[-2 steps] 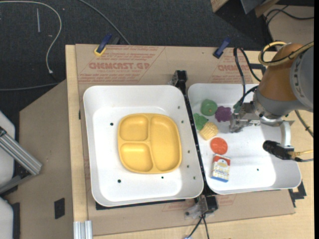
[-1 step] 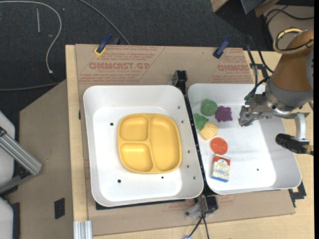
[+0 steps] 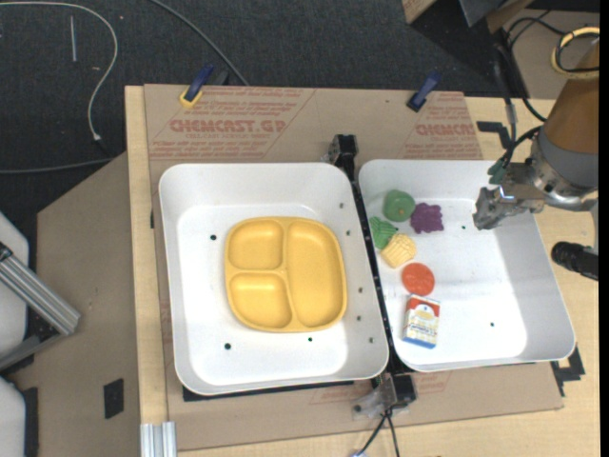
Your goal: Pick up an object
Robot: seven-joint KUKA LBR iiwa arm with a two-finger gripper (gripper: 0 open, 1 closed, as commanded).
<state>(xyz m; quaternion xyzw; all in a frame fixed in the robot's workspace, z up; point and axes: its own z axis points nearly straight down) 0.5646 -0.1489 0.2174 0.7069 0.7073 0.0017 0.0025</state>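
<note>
The fingers [image 3: 487, 209] of the grey metal gripper sit at the right of the frame, low over the upper right part of the right-hand shallow white bin [image 3: 533, 346]. They are small, dark and blurred, so whether they stand apart or closed cannot be told; nothing can be made out between them. Behind them the grey arm with its orange band [image 3: 576, 122] runs off the right edge and is cut off there.

Left of the fingers, apart from them, lies a small purple lumpy toy [image 3: 427, 218], with a round green toy [image 3: 399, 203] just beside it. Below these, hard against the bin's left wall, a green leafy piece [image 3: 381, 230] touches a pale yellow ridged piece [image 3: 399, 249]. Lower still are a round orange-red toy [image 3: 418, 278] and a small red, white and blue carton [image 3: 422, 322] lying flat.

The left-hand white bin [image 3: 190, 217] holds a yellow plastic plate with three compartments [image 3: 285, 274]. Both bins rest on a brown cardboard sheet [image 3: 238, 122] on the bench, pinned at the top by two blue clamps [image 3: 198, 84].
</note>
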